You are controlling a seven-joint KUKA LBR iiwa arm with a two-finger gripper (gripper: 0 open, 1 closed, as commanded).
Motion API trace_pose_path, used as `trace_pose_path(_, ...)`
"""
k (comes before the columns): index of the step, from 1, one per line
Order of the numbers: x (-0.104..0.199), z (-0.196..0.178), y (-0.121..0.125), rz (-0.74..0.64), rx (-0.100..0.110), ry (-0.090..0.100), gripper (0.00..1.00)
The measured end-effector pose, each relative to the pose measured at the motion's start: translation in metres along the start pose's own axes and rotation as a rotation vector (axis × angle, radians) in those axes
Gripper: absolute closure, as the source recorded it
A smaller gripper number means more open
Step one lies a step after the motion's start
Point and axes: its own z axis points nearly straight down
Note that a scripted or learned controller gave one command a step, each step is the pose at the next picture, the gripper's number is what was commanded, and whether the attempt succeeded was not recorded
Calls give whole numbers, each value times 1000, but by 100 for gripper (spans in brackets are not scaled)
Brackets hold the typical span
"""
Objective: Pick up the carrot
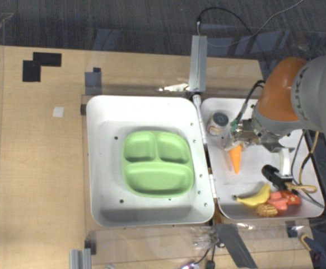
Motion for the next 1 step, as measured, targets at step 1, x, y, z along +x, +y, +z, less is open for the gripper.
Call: trace_pose_path(1,-51,13,-65,-178,-5,-4,100)
